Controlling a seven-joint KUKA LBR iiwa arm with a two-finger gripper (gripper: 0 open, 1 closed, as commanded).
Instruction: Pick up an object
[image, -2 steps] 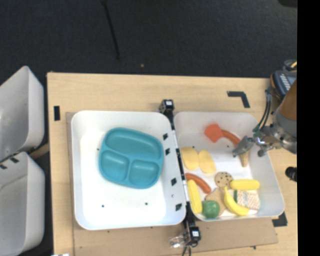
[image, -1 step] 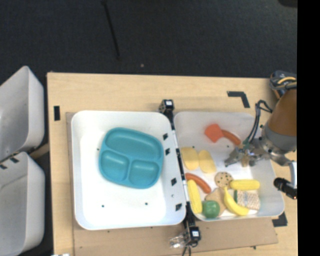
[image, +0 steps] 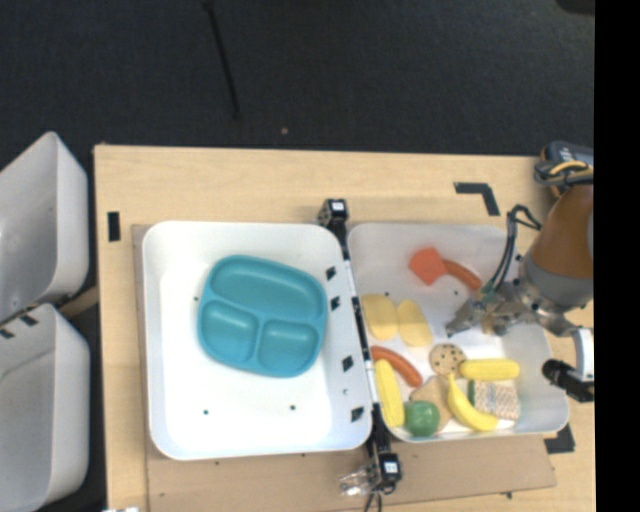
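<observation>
The right bin (image: 392, 240) holds toy food. An orange spoon-like piece (image: 436, 266) lies at the back, and two pale yellow blocks (image: 394, 320) sit mid-left. Toward the front are a red sausage (image: 398, 364), a corn cob (image: 388, 394), a cookie (image: 446, 357), a green fruit (image: 423, 418), a banana (image: 466, 406), a yellow piece (image: 489, 370) and a speckled bread slice (image: 497, 400). My gripper (image: 472, 318) hangs low over the bin's right-middle, just behind the cookie and right of the yellow blocks. I see nothing between its fingers.
The left bin (image: 170, 400) carries a blue three-compartment plate (image: 262, 316). Black clips (image: 332, 212) join the bins at the divider. The arm's orange band (image: 568, 232) and grey wrist cover the right bin's far right side. White boxes (image: 35, 230) stand off the bench's left.
</observation>
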